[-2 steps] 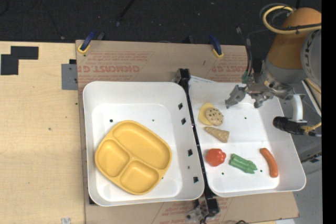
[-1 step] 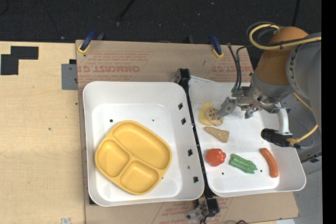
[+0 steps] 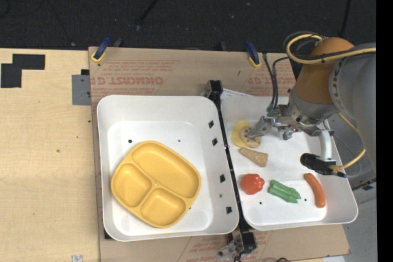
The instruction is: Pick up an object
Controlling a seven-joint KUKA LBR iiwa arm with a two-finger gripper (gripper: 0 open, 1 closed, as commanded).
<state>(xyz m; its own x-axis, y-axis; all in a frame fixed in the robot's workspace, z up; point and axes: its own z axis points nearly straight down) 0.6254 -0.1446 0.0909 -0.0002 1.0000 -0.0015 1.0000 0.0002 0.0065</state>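
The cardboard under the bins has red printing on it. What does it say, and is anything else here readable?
Cardboard sheet, red print seen upside down: roughly "CHEMCAST GP", blurred, so uncertain.
Cardboard below the bins: red print, too cut off to read.
White bins, yellow tray, toy foods: no text visible.

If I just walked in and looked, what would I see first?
Probably the big yellow divided plate, lying alone in the left bin. Next, the grey and orange robot arm reaching from the right, its gripper low over a pale yellow toy food in the right bin. Near that bin's front lie a red tomato, a green vegetable and an orange sausage.
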